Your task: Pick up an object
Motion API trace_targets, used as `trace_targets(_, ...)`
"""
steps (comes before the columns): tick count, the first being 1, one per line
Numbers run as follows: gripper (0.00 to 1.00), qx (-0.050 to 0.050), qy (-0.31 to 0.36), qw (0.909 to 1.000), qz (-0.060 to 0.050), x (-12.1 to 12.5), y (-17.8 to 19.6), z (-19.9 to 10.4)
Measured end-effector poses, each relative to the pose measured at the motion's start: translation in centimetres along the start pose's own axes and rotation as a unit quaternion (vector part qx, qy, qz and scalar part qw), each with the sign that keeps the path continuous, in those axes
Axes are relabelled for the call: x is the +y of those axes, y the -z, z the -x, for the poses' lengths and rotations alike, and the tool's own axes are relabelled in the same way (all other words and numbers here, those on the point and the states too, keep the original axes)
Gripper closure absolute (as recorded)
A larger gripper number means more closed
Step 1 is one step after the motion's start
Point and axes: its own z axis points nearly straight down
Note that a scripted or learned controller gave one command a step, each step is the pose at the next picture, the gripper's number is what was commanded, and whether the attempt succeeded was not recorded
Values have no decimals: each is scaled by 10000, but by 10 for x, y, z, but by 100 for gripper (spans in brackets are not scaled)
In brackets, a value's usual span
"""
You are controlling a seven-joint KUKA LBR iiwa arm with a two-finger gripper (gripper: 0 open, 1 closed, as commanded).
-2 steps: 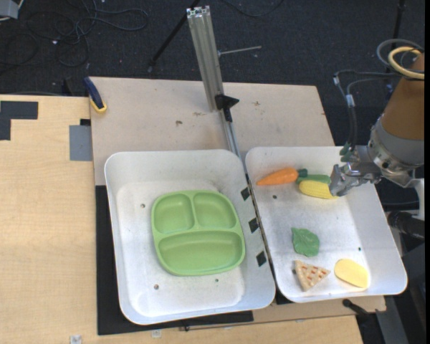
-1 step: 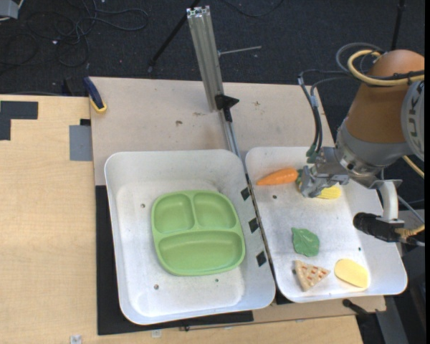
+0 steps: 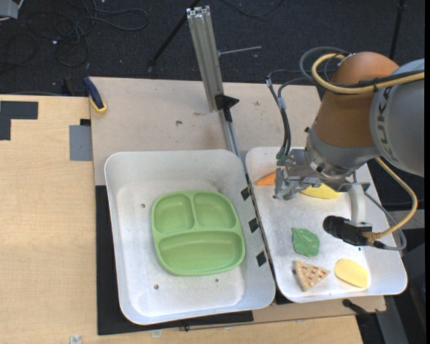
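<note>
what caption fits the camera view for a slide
KUKA arm's tool low in the right bin near an orange piece; green divided plate in the left bin.

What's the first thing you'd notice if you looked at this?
Probably the bright green divided plate sitting in the left bin. Next, the big grey arm with its orange band reaching over the right bin, its gripper low at the far end. Near the front of that bin lie a green toy, a pizza slice and a yellow piece.
</note>
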Motion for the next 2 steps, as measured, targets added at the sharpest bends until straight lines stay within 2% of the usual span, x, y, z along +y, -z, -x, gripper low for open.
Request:
trace_targets(1, 100, -7, -7, 10000, 4, 14, -11, -53)
trace_targets(2, 100, -7, -9, 10000, 13, 30, -1, -99)
